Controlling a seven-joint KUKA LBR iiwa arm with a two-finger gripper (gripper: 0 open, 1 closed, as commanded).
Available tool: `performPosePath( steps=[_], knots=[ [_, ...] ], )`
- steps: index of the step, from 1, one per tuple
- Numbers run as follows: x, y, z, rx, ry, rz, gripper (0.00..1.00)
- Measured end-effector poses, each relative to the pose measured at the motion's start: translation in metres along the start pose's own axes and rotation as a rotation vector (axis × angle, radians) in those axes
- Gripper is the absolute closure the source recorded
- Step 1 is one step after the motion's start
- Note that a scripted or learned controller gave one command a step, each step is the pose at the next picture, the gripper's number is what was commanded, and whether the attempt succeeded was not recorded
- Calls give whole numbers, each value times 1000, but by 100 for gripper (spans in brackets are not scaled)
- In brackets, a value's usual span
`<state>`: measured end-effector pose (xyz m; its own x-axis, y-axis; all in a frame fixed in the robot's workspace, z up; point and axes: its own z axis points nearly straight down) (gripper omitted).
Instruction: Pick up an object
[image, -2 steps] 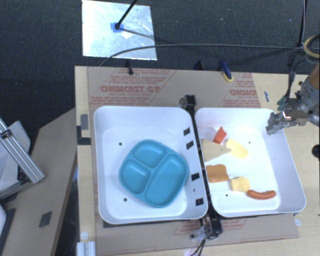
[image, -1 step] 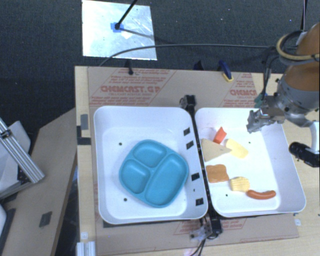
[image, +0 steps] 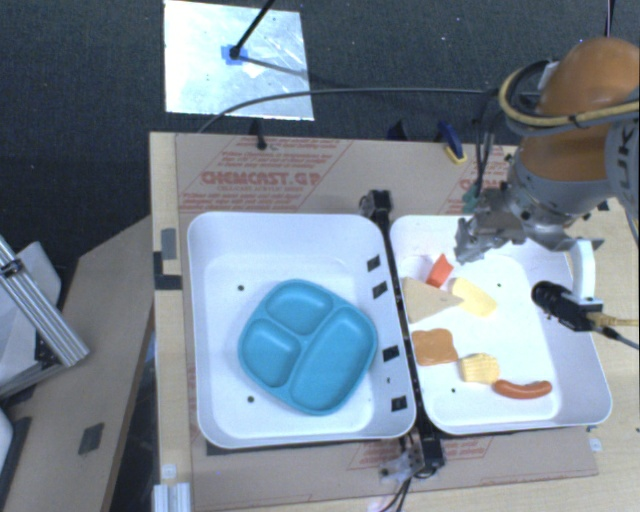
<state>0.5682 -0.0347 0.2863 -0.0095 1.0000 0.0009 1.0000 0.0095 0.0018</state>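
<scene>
My gripper (image: 470, 247) hangs over the right bin's (image: 580, 400) back edge, can't tell its state. Orange block (image: 440, 270) sits just below it, beside the cheese wedge (image: 430, 299).

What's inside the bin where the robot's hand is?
The right bin holds toy food: an orange block, yellow cheese wedges, toast, a crinkly chip and a sausage. The gripper covers the bin's far corner.

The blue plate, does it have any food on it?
No, the blue plate lies bare in the left bin, and the food pieces, like the sausage, all lie in the right bin.
</scene>
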Motion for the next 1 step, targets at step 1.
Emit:
performPosePath(
  steps=[1],
  knots=[
    [44,0,26,2,1,0,100]
  ],
)
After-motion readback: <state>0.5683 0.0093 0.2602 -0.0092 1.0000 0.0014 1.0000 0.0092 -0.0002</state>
